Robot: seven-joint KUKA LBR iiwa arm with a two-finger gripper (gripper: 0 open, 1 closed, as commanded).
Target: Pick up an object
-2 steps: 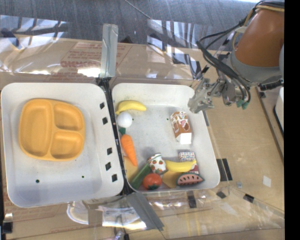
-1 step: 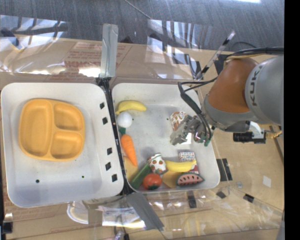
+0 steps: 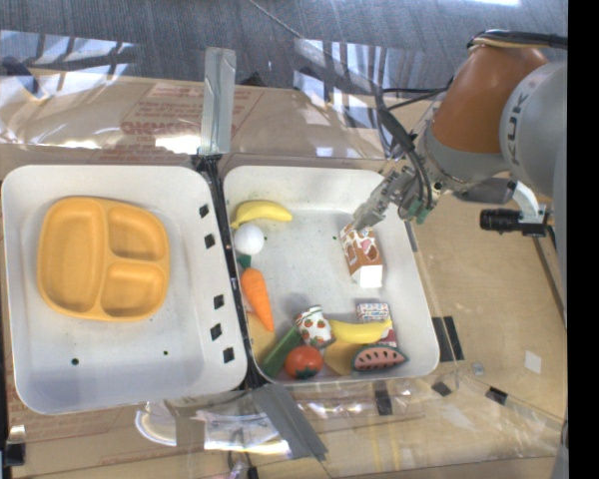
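The right bin [image 3: 309,183] holds several toy foods. A brown-and-white carton [image 3: 361,252] lies near its right wall with a small white block [image 3: 369,276] just below it. My gripper [image 3: 367,220] reaches in from the right and sits directly over the carton's upper end, at or very near its top. Whether it is touching the carton I cannot make out. A yellow banana [image 3: 262,211], a white egg [image 3: 249,238] and an orange carrot [image 3: 258,297] lie along the bin's left side.
At the right bin's front lie a green cucumber [image 3: 280,350], a red tomato [image 3: 302,362], a patterned cup [image 3: 314,325], a second banana [image 3: 359,330] and a watermelon slice [image 3: 376,357]. The left bin [image 3: 20,347] holds a yellow divided plate [image 3: 102,257].
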